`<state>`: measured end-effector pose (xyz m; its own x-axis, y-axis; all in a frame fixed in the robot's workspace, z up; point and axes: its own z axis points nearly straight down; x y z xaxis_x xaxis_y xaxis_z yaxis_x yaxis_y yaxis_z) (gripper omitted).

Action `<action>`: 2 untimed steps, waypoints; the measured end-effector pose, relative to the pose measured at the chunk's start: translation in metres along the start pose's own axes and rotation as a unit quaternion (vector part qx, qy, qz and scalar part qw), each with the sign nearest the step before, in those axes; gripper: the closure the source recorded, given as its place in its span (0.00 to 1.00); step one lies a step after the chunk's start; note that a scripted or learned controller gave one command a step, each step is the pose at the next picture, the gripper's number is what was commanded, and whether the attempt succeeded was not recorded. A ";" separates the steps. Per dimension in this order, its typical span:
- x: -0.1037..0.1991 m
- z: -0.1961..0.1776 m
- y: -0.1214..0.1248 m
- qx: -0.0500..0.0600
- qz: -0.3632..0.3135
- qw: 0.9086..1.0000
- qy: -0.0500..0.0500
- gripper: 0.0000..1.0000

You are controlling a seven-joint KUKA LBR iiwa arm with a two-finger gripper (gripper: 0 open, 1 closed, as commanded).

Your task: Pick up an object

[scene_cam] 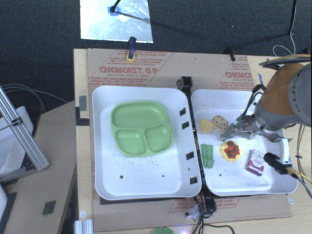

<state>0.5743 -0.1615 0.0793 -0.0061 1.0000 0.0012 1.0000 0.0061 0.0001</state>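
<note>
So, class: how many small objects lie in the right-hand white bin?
5, though the arm may hide more: yellow chip, speckled cookie, green pod, red-and-yellow pizza piece, purple packet.

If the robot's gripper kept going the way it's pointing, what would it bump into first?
The gripper points toward the left of the picture, low over the right bin. The spotted cookie and the yellow chip lie closest in that line, so probably the cookie first, though depth is hard to judge.
</note>
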 end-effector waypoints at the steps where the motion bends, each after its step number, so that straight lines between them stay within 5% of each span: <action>1: 0.020 -0.005 -0.036 0.002 0.003 1.000 0.000 0.00; 2: 0.007 -0.006 -0.004 -0.002 0.001 1.000 -0.001 0.00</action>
<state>0.5707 -0.1549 0.0851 -0.0048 1.0000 -0.0016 1.0000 0.0049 0.0049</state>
